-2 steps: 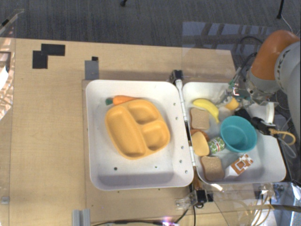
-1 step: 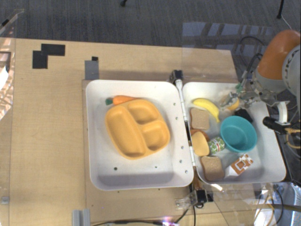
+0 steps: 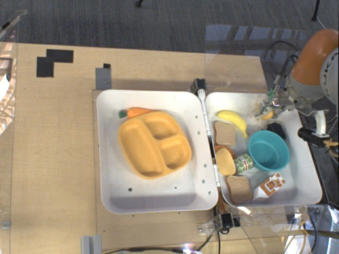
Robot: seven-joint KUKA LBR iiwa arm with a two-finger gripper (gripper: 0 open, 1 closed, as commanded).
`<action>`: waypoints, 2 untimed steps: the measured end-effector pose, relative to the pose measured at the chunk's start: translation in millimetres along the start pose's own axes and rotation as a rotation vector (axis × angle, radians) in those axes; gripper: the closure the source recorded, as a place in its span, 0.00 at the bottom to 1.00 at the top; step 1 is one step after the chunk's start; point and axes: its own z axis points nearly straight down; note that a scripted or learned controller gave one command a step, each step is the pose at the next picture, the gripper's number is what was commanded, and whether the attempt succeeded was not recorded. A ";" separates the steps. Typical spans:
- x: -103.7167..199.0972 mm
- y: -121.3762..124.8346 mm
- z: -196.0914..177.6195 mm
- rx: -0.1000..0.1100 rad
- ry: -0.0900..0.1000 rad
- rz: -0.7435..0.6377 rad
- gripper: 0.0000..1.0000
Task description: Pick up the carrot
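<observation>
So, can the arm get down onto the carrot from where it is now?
Probably yes. The carrot lies open from above in the left bin, though tight against the yellow tray. The arm must cross over.

I am looking down at a light brown bench (image 3: 53, 157) sitting on a dark grey carpet floor (image 3: 159, 15).

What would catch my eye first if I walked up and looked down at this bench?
Probably the big yellow divided plate filling the middle of the left bin, with a small orange carrot tucked against its far edge. Next, the teal bowl in the crowded right bin, beside a banana and slices of bread. The arm's orange band looms at the upper right.
</observation>
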 end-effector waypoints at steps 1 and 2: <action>80.3 -31.1 15.2 0.007 0.003 0.323 1.00; 12.6 -88.5 12.8 0.001 0.005 0.163 1.00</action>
